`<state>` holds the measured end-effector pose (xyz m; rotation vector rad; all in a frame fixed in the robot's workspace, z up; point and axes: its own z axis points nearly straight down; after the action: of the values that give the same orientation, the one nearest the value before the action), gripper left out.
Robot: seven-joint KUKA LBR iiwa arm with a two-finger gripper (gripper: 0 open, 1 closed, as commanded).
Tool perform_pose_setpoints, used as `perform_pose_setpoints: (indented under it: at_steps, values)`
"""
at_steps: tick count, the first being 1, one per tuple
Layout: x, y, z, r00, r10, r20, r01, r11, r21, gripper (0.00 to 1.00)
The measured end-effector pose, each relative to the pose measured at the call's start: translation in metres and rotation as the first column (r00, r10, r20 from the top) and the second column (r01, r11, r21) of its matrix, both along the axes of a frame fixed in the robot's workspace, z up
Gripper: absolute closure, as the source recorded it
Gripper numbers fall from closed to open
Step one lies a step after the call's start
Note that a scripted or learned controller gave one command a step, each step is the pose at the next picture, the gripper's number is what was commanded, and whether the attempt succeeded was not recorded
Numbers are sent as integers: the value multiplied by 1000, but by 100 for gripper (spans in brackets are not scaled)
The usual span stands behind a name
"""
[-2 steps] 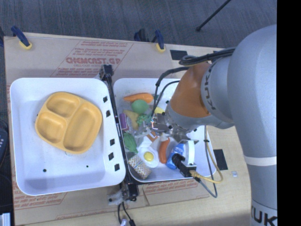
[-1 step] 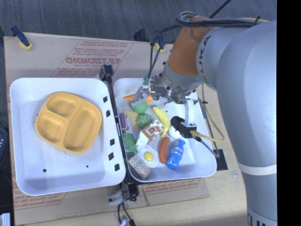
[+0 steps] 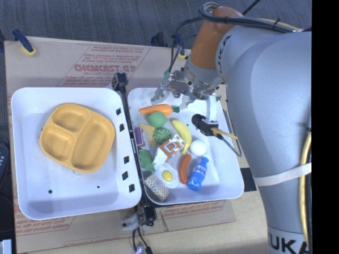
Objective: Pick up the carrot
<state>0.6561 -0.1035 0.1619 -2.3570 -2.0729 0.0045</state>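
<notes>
The carrot (image 3: 156, 110) lies on its side near the back of the right-hand bin (image 3: 230, 184), its orange body running left to right with the green top toward the right. Just in front of it sit a round green piece (image 3: 157, 119) and a banana (image 3: 181, 131), close enough to crowd a grasp from the near side. Farther forward lie a white egg-like ball (image 3: 198, 148), a blue bottle (image 3: 197, 174) and a fried egg (image 3: 168, 175). The left bin (image 3: 21, 142) holds a yellow divided plate (image 3: 78, 137).

The gripper (image 3: 177, 90) hangs just behind and to the right of the carrot, near the bin's back wall. Whether its fingers are released or clenched cannot be told (the metal parts blur together under the wrist); nothing visibly sits between them.

This looks like the approach step: the carrot is on the bin floor, not yet lifted. The next move calls for shifting a little toward the camera and left, squaring across the carrot's narrow width, then descending without nudging the green piece.
</notes>
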Motion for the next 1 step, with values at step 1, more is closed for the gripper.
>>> perform_pose_setpoints:
  at_steps: [1]
  values:
    - [0, -4, -70, 991, -134, 0, 134, 991, 0, 0]
